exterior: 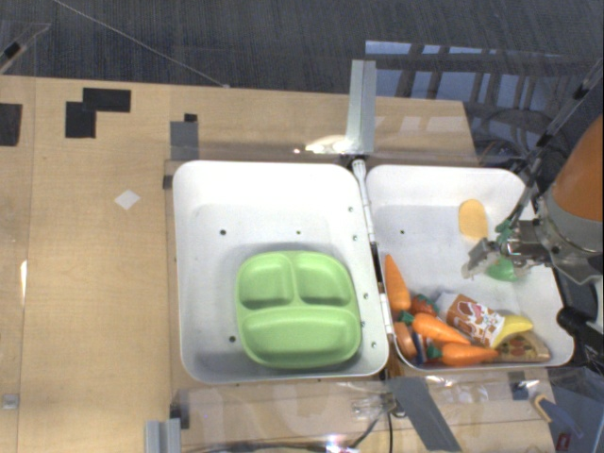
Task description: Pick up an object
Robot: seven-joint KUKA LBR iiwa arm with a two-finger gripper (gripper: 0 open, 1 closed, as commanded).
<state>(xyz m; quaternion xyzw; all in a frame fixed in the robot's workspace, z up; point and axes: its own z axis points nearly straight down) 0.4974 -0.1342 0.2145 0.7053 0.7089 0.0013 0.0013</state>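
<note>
At the right of the frame the tool [481, 259] hangs with fingers spread wide, nothing between them, over the right bin [420, 192], just above the carrots [436, 330] heaped lower down, ready for picking.

A smooth, matt green plastic tray [298, 310] lies in a glossy white bin [203, 253] on a pale wood-grain bench [85, 281].
</note>
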